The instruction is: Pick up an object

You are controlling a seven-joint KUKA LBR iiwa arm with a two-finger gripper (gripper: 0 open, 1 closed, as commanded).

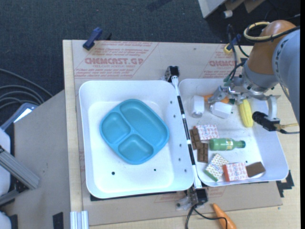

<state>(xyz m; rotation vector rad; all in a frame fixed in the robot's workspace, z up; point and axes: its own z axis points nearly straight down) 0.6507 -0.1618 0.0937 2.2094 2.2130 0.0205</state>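
My gripper (223, 94) hangs low over the far part of the right bin (274, 151), at the end of the grey arm with its orange band (267, 37). Just below it lies a small white block (221, 110), and a white cup (198, 105) lies to its left. A small orange piece (209, 98) peeks out beside the gripper. To the right lies a yellow corn cob (246, 113). Nearer the front lie a green bottle (227, 144), a pink-patterned packet (207, 131), two brown bars (199, 144), a green-edged packet (216, 166), an orange packet (234, 171) and a brown block (256, 168).
The left bin (95, 175) holds a blue divided plate (134, 130). A black rail with clamps (183, 128) runs between the two bins. Cardboard (114, 58) covers the bench behind them. Cables trail from the arm at the right (279, 125).
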